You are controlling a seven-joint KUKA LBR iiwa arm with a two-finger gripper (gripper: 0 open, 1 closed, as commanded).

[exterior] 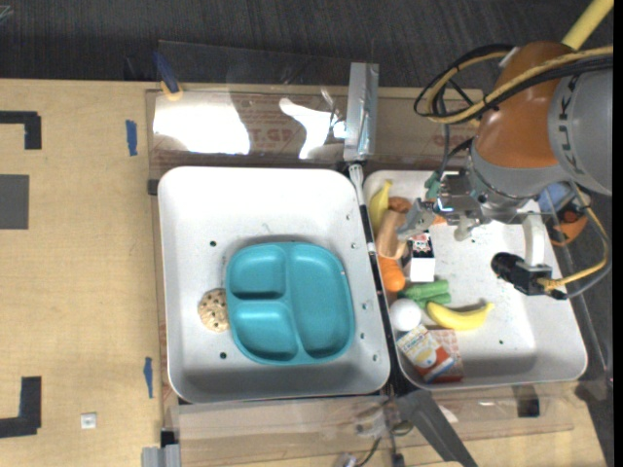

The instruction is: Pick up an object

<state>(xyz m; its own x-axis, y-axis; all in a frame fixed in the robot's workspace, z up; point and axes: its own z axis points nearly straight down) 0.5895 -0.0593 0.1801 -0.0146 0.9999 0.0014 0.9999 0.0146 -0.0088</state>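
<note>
- Camera view, right bin [555,353]: the objects to pick from lie bunched along its left side, close to the wall shared with the other bin.
- A yellow banana [458,312] lies near the middle of that bin, curved, just beside a white egg-like ball [406,314] on its left.
- A small carton [429,351] with red and white print sits just below the ball and banana.
- A green piece [428,291] lies just above the banana, with a white block [421,269] above it and an orange carrot-like piece [391,274] to the left.
- A tan, bread-like roll [388,233] and a second yellow piece [380,200] sit further up the left wall.
- The gripper [440,220] hangs over the upper part of the right bin, near the roll and white block; whether its fingers are spread or closed I cannot tell, and nothing is visibly held.
- The arm [531,125], grey with an orange band, reaches in from the right.
- A black part with cabling [521,272] hangs over the bin's right half.
- The left bin [185,202] holds a teal divided tray [290,300], with a cookie [213,309] touching the tray's left edge.
</note>
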